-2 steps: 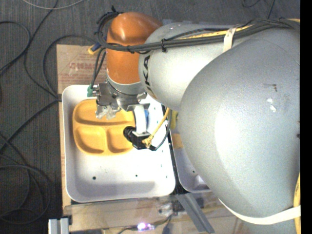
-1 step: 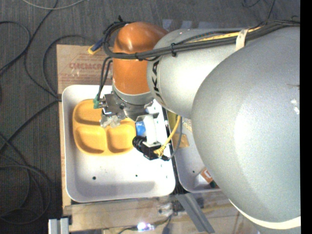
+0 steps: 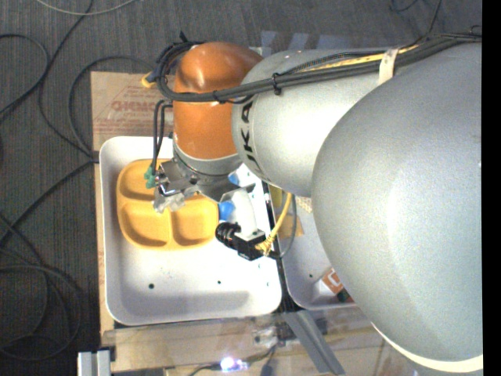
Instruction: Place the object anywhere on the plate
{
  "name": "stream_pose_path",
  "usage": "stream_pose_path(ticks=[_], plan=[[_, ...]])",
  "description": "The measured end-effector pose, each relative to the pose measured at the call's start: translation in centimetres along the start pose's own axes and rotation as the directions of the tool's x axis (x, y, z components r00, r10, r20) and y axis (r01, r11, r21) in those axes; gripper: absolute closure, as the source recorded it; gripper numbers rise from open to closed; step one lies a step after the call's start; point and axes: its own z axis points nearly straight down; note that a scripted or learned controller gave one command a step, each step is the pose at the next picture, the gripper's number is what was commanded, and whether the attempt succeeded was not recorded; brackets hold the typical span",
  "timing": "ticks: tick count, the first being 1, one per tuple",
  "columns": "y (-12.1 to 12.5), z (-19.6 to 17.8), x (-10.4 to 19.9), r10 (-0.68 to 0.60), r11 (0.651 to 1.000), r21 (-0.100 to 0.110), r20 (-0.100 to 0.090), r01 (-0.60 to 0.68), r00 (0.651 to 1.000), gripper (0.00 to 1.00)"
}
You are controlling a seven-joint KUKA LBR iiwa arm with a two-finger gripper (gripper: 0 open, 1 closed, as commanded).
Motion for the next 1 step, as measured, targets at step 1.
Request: stream_pose_path(ticks=[1], plan=[[-0.10,-4.50,-6.31,-0.013,1.000,-0.002,0.001,0.013,1.000,1.00]])
